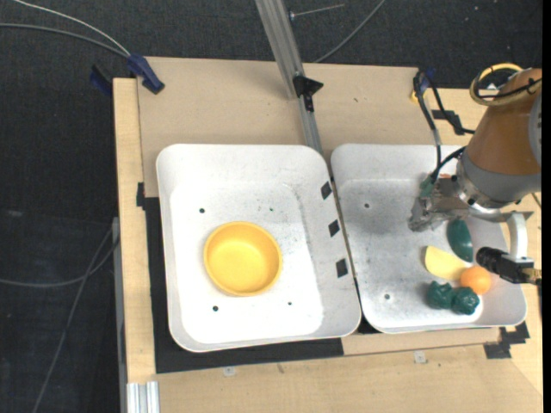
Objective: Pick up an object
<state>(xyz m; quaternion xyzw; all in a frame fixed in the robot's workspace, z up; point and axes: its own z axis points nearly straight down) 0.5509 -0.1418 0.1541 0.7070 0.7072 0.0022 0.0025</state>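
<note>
A wooden bench (pixel 224 101) on dark carpet bears two white bins: the left bin (pixel 185 175) holds one yellow bowl (pixel 243 257), the right bin (pixel 379 179) a cluster of one yellow piece (pixel 441 263), one orange ball (pixel 475 280), one teal oval (pixel 461 237) and two dark green lumps (pixel 452 298). The gripper (pixel 428 209) hangs low over the right bin with nothing visibly held, the cluster just beside and below-right of it; whether it is parted or closed, I cannot tell. This looks like the approach step, and the next move calls for centring over one piece and descending.

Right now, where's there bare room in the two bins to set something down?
Left bin: bare floor all around the yellow bowl, widest along its far edge. Right bin: the near-left floor beside the divider is bare. Its near-right corner is crowded with the yellow piece, orange ball, green objects and gripper.
</note>
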